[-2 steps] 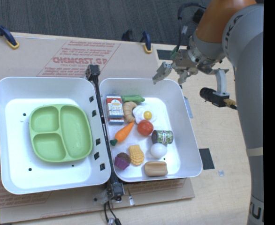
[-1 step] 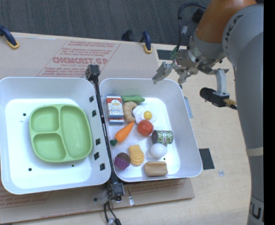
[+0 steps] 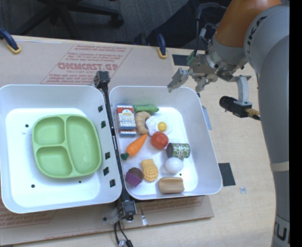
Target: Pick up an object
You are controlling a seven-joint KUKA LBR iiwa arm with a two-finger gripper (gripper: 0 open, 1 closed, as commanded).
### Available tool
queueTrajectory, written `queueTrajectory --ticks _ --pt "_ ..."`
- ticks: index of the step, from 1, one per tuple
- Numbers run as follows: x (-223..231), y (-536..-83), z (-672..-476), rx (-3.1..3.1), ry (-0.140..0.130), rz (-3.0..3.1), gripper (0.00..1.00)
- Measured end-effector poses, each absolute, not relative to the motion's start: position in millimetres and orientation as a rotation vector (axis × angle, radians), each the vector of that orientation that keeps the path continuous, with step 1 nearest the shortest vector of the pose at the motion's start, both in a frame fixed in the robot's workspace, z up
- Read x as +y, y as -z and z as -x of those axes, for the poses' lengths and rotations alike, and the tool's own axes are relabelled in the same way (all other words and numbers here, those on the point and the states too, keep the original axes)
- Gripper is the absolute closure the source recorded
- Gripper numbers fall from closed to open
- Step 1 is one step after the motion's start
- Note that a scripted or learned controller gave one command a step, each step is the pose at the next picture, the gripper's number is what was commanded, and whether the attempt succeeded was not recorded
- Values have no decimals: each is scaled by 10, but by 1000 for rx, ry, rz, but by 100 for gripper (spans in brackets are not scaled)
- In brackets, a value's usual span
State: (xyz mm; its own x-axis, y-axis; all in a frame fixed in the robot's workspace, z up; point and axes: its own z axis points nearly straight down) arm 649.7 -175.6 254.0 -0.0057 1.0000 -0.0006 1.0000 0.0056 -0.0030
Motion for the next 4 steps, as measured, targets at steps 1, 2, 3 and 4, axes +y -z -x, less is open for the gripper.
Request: queueTrajectory --ticks 1,2,3,4 --pt "-1642 -3401 -6213 -2229 1 2215 0" --pt "-2017 -3900 -6428 -2228 0 2218 0" --pt "-2079 -2625 -6516 -2224 -6 2211 0" --pt "-2110 -2799 -5898 -2226 -2 2215 0"
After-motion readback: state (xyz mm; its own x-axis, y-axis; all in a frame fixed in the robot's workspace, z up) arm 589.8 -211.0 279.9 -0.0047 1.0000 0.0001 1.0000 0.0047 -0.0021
